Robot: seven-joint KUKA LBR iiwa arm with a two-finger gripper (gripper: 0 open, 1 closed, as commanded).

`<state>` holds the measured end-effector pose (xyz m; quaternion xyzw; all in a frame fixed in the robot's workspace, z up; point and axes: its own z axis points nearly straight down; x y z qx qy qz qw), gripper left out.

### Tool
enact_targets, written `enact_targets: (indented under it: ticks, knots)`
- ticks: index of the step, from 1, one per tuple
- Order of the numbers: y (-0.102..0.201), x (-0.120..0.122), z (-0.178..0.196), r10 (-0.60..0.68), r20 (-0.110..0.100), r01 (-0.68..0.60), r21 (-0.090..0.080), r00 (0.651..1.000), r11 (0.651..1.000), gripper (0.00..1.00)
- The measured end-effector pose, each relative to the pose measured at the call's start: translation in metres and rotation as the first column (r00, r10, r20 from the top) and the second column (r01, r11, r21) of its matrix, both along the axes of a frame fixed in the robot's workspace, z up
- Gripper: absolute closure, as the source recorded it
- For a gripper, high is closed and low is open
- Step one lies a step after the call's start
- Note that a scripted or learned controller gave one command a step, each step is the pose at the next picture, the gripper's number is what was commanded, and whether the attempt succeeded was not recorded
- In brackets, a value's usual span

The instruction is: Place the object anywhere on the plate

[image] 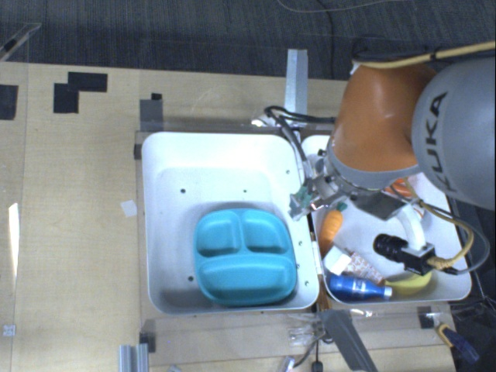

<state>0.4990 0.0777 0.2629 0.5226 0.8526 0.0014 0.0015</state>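
A: Setting: pale wood tabletop, dark flooring beyond its far edge. Holdings?

B: Two white bins, side by side, toward the tabletop's right edge. Left bin: one blue compartment plate, lying flat in the half toward the tabletop's near edge. It bears nothing.

A: Right bin?

B: One orange carrot-shaped piece, against the wall shared with the left bin. One blue bottle and one yellow banana along the near side. One pale packet between carrot piece and bottle.

A: Tool?

B: Tool, on the grey-and-orange arm, over the shared wall, just beside the carrot piece's far end. Wide or narrow: cannot tell. Nothing seen held.

A: Item to move?

B: Probably the carrot piece, being nearest; not yet on the plate. Likely a moulded toy: light, stiff, smooth, so somewhat slippery. It tapers; best taken across the thicker middle, not the narrow tip. The bin wall beside it leaves little room on that side.
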Motion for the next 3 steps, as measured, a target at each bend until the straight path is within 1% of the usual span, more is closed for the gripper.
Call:
enact_targets:
  ticks: [1,2,3]
  knots:
    - [0.067,-0.012,-0.037,-0.147,-0.003,0.147,0.0,0.989,0.989,1.0]
    - [0.005,-0.001,-0.006,-0.09,0.003,0.09,0.001,0.996,0.996,1.0]
    - [0.005,-0.001,-0.006,-0.09,0.003,0.09,0.001,0.996,0.996,0.0]
